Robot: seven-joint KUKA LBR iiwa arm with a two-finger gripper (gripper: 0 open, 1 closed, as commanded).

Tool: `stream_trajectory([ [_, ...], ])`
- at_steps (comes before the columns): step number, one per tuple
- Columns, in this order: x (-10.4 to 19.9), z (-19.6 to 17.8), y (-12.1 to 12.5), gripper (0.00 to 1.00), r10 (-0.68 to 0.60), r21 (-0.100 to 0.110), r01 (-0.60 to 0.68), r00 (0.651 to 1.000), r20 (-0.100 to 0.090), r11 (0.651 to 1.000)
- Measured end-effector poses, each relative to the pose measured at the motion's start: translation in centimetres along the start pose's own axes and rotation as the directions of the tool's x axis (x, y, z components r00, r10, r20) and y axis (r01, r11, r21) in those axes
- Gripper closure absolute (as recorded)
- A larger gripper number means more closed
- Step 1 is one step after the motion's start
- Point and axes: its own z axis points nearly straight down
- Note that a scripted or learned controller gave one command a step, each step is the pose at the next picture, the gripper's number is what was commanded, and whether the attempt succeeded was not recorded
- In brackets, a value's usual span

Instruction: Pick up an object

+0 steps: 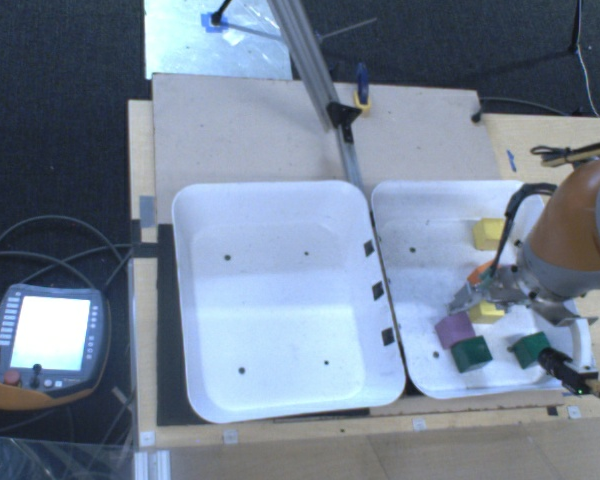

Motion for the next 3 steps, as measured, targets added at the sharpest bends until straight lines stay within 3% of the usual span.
stream_trajectory([
  [1,0.0,-1.2,0.0,1.00,-0.002,-0.001,0.002,1.000,-0.001,1.000],
  [3,-0.4,-11.4,-1.2,1.00,-0.003,-0.004,0.003,1.000,0.001,1.000],
])
